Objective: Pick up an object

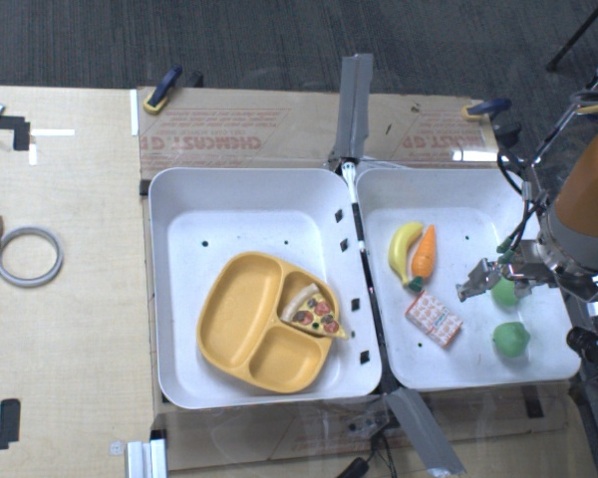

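Two white bins are sitting side by side on the worktop: the left bin is holding one yellow divided plate with one pizza slice. The right bin is holding one banana, one carrot, one patterned packet and two green objects. The end effector is hanging just beside the upper green one; its finger state cannot be told.

Wooden bench carried 2 white bins side by side on cardboard sheet; tape roll lay at bench's left w/ blue clamps at back
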`<action>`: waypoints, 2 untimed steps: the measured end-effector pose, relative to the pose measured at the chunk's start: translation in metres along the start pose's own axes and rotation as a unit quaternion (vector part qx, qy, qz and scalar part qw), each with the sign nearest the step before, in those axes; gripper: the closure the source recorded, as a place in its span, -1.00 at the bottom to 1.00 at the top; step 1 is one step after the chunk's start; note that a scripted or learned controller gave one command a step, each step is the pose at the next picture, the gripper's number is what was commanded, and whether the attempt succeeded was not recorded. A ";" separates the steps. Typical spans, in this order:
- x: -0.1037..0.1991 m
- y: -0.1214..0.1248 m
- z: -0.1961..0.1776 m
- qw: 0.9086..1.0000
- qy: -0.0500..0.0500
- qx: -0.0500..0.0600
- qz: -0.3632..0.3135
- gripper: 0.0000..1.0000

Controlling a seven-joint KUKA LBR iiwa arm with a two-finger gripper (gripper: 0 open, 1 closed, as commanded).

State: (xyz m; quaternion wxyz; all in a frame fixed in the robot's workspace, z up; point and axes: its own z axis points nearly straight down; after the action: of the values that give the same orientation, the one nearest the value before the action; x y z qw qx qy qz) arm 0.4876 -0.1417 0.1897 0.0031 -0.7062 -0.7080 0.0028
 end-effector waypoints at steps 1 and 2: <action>-0.066 0.048 -0.038 0.999 -0.001 -0.001 0.046 -1.00; -0.024 0.094 -0.024 0.998 -0.001 -0.001 -0.069 -1.00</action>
State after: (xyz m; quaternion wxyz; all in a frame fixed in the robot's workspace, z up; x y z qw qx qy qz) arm 0.5823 -0.1656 0.2134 0.0019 -0.6560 -0.7547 0.0021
